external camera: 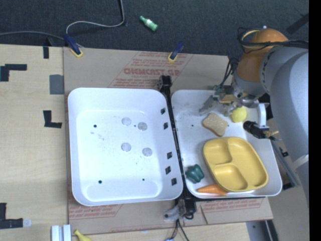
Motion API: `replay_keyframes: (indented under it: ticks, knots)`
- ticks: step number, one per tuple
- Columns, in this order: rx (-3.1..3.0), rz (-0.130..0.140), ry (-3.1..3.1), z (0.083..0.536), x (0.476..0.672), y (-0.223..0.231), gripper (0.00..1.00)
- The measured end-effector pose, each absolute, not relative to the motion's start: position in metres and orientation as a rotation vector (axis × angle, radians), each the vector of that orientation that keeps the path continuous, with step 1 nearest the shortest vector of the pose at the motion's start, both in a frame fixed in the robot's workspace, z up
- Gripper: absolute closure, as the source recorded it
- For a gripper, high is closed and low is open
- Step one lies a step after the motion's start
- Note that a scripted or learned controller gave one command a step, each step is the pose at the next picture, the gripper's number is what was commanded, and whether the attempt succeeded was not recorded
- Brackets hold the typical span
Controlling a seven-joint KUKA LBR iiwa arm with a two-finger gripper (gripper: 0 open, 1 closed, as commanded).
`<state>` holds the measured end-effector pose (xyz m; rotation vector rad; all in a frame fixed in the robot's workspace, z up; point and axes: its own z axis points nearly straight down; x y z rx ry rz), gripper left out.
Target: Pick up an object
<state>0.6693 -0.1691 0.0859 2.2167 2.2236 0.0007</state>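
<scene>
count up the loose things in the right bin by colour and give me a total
yellow: 2, the divided tray and the small ball
tan: 1, the sponge-like block
green: 1, the small lump
orange: 1, the carrot-shaped piece
total: 5

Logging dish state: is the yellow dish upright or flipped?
Upright: the yellow dish shows its two hollow compartments facing up in the right bin.
</scene>
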Motion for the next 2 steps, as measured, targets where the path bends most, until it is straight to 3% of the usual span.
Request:
replay_keyframes:
  ticks: [2]
  knots:
    - [2.218,-0.001,2.221,0.085,0.669,-0.129,0.0]
